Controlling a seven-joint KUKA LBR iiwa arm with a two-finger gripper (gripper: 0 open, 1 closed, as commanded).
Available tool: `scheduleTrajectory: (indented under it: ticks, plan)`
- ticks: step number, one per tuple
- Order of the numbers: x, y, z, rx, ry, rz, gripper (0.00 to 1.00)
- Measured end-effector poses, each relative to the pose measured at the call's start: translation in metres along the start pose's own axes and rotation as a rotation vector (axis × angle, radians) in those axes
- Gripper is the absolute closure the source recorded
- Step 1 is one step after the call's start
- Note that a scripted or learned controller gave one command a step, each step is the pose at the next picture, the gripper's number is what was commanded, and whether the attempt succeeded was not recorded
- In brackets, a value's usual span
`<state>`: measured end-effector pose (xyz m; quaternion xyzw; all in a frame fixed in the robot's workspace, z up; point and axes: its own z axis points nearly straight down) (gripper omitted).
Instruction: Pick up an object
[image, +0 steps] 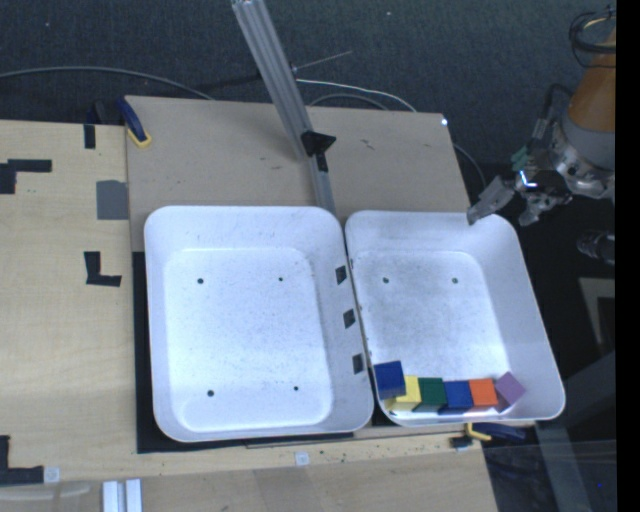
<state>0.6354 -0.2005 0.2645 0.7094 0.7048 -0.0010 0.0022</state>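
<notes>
Gripper (492, 203): hovering over the right bin's (530, 300) far right corner; grip impossible to tell.
Blocks (445, 392): sitting in a row along the right bin's near wall.

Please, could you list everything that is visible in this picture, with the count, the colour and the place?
bins: two, white, side by side on the bench.
blocks: about six, blue, yellow, green, blue, orange, purple, in a row along the near wall of the right bin.
metal pole: one, grey, slanting from the top down to between the bins.
clamps: two, blue and yellow, far left and near right of the board.
gripper: one, grey, above the right bin's far right corner.
</notes>
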Motion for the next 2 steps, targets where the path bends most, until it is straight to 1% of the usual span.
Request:
scheduleTrajectory:
  ticks: [1,2]
  plan:
    - [0.072,-0.065,0.032,0.01,0.008,-0.011,0.0]
    - [0.099,-0.073,0.096,0.01,0.006,-0.009,0.0]
